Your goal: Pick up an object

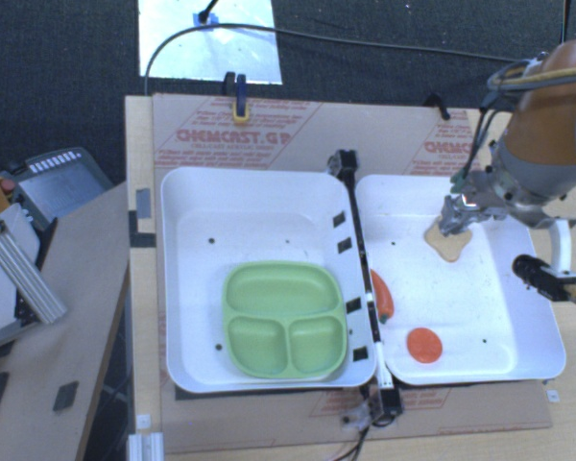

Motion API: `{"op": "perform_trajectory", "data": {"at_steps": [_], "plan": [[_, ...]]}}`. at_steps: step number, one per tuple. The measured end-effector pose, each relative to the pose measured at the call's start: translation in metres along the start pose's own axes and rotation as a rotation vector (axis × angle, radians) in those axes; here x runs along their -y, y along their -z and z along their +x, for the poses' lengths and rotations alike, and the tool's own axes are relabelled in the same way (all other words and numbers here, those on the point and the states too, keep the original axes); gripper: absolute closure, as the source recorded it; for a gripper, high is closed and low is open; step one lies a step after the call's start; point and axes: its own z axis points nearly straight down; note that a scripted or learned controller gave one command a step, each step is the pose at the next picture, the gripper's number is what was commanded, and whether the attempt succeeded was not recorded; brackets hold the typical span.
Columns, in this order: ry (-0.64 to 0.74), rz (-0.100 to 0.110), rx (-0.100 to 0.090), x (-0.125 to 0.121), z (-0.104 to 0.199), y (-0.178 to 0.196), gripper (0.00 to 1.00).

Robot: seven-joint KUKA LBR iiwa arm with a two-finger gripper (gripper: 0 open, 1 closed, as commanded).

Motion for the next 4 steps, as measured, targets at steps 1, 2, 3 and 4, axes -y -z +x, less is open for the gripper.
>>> {"op": "perform_trajectory", "data": {"at_steps": [1,2,3,4], "plan": [[0.0,0.003,-0.001,-0.001,0.0,0.023,1.0],[0.005,0.003,-0.002,-0.011,0.056,0.023,1.0],[0.005,0.004,-0.002,-0.023,0.115,0.012,1.0],[0.004,0.005,-0.002,-0.046,0.163,-0.008,1.0]]}}
